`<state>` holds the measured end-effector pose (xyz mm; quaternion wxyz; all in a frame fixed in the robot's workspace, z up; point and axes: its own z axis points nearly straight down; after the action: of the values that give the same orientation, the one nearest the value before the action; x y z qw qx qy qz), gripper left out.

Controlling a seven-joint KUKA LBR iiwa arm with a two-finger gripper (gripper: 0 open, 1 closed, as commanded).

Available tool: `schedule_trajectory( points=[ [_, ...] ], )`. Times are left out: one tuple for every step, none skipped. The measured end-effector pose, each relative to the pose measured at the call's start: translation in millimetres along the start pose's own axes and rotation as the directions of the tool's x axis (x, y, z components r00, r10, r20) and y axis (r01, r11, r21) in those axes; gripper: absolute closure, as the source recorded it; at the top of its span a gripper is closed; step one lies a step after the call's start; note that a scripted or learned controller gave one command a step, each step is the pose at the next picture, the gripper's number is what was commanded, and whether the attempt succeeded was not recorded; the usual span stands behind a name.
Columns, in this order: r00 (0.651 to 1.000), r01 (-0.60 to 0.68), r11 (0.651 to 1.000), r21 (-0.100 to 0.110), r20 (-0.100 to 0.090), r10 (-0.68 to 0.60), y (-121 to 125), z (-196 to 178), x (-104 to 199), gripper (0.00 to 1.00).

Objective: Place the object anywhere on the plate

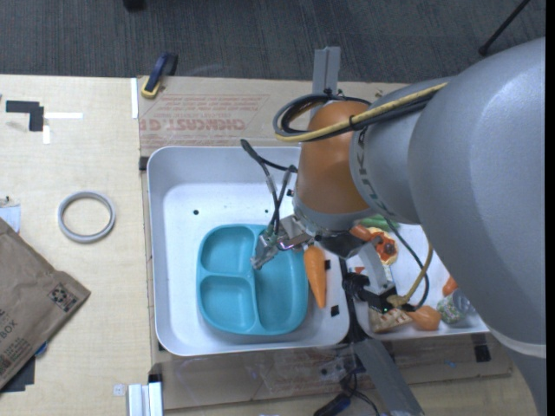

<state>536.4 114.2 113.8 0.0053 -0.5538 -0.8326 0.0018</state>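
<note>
Two-finger metal gripper (267, 251) hovered over right compartment of blue divided plastic plate (227, 295) in left white bin (173, 232); jaw state indeterminate. Orange toy carrot (316, 276) lay against plate's right rim.

Much of the right bin lies under the arm

We see the arm (451, 172) covering most of the right bin (434, 326), so its small items (414, 315) are only partly visible; we cannot tell how the gripper (270, 251) is set, and the paper bag (26, 306) is cut off at left.
</note>
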Motion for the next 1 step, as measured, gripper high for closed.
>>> schedule_trajectory(
  points=[
    [1.0,0.0,1.0,0.0,0.0,0.0,0.0,0.0,0.0,0.0]
  ],
)
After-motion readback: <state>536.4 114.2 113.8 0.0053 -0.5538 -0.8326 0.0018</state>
